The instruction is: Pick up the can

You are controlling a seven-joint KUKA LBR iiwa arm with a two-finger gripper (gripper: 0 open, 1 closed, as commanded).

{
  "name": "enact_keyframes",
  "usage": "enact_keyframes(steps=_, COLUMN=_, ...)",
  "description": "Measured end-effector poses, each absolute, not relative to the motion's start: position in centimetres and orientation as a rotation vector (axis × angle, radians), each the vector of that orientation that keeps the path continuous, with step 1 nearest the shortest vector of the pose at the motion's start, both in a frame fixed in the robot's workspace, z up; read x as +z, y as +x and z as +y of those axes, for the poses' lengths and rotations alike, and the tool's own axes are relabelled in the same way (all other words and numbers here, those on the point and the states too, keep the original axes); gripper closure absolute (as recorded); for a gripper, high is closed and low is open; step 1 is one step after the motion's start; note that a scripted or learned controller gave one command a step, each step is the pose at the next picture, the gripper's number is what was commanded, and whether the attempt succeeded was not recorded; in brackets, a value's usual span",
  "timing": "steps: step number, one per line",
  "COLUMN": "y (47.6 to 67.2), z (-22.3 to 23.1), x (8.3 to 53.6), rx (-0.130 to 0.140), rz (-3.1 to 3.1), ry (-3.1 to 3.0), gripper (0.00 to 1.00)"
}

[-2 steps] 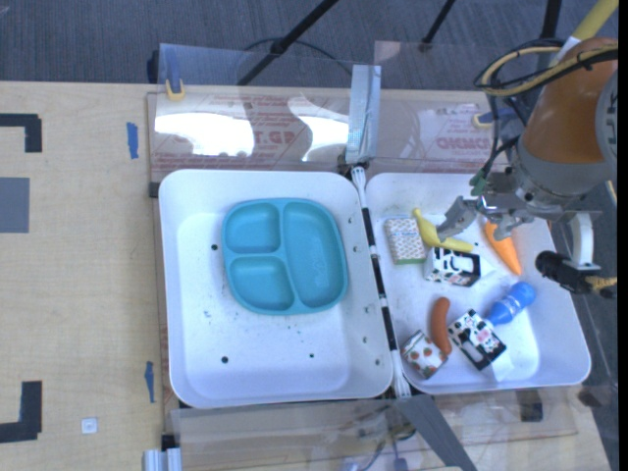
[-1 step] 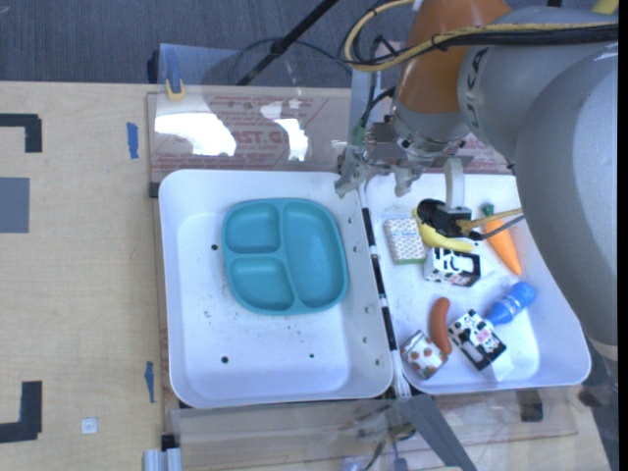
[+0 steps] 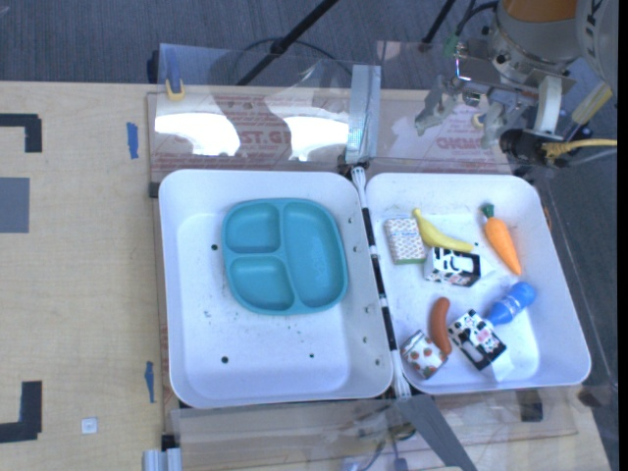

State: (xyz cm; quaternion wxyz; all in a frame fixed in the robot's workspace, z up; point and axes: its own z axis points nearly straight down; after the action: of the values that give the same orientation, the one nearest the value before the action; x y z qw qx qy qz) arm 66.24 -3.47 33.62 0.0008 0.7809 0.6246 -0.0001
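The can [image 3: 424,354], small with a white and brown-red label, lies at the near left corner of the right bin [image 3: 549,222], beside a brown sausage [image 3: 440,323]. My gripper [image 3: 459,114] hangs high over the back wall of the right bin, far from the can. Its two grey fingers stand apart, open, with nothing between them.
The right bin also holds a cracker box [image 3: 403,239], a banana [image 3: 440,232], a carrot [image 3: 501,242], a blue bottle [image 3: 511,302] and two black-and-white cartons [image 3: 453,265] [image 3: 478,340]. A teal divided plate [image 3: 285,255] lies in the left bin [image 3: 186,361].
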Motion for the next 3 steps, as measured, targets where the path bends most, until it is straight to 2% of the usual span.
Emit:
enact_keyframes(steps=1, y=66.3, z=-3.2, x=34.7, rx=0.001, rz=1.967, ry=2.443, gripper=1.00)
enact_keyframes(steps=2, y=57.4, z=-15.3, x=41.5, rx=0.000, rz=1.755, ry=2.602, gripper=1.00)
enact_keyframes(steps=3, y=55.2, z=-3.9, x=43.5, rx=-0.005, rz=1.714, ry=2.636, gripper=1.00)
